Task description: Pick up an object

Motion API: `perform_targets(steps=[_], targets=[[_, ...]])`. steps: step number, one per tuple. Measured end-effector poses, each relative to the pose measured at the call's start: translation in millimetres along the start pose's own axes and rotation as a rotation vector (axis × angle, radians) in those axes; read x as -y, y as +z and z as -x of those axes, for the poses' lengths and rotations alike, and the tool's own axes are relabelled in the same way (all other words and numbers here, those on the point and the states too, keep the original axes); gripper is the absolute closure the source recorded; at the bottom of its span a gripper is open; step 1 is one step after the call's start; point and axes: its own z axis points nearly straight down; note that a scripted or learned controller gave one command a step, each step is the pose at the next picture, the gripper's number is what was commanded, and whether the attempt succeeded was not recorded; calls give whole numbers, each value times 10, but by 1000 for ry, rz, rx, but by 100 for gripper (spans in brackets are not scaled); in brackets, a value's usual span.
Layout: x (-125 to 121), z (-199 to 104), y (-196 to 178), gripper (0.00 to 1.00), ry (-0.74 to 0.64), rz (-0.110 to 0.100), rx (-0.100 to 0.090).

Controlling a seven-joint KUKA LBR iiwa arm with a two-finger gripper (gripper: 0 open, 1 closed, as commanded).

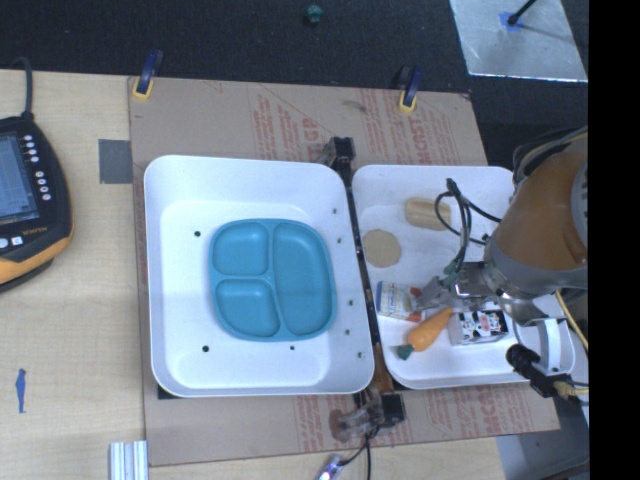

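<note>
Cardboard-covered bench, two white bins. Right white plastic bin (pixel 400 183) holds the orange toy carrot (pixel 428 330), just beside the grey two-finger gripper (pixel 462 290); finger state: cannot tell. Risk: neighbouring clutter crowds the carrot, so a closing grasp may slip or snag.

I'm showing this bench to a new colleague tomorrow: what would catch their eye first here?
First the blue divided plate, lying alone in the middle of the left bin. Next the grey-and-orange arm reaching in from the right over the right bin, its claw low among a small clutter: an orange toy carrot, a tan disc and a wooden cylinder.
</note>
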Motion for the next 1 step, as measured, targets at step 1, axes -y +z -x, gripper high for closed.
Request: perform_targets(steps=[1], targets=[[-349,-24,96,0,-1,2,-1]])
